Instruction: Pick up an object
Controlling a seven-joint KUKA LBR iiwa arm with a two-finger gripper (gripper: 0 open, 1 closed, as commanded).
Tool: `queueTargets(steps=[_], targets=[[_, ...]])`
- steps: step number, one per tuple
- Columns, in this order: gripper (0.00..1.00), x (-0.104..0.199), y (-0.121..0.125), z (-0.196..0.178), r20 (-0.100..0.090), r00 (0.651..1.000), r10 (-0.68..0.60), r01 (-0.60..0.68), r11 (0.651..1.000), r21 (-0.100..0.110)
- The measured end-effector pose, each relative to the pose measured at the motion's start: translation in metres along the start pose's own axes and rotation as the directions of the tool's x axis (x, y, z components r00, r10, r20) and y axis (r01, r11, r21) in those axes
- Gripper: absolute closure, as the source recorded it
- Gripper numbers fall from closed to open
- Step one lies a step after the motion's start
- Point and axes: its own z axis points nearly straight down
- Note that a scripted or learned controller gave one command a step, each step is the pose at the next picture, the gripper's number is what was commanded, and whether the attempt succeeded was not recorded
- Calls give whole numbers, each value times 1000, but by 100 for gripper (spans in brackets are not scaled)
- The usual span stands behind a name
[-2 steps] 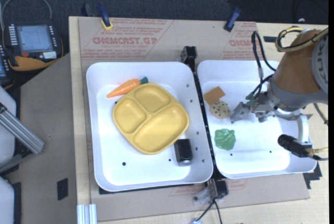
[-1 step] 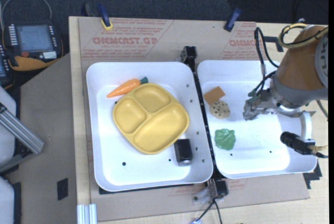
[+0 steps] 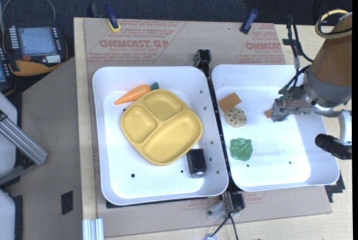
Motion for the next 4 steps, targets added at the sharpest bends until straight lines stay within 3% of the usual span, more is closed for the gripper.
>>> queueTargets(steps=[1, 2, 4], targets=[[100, -5, 4, -60, 0, 1000, -1, 1, 1000, -1], [100, -5, 5, -65, 0, 1000, 0, 0, 1000, 0], [100, 89, -17, -49, -2, 1000, -1, 1, 1000, 5]])
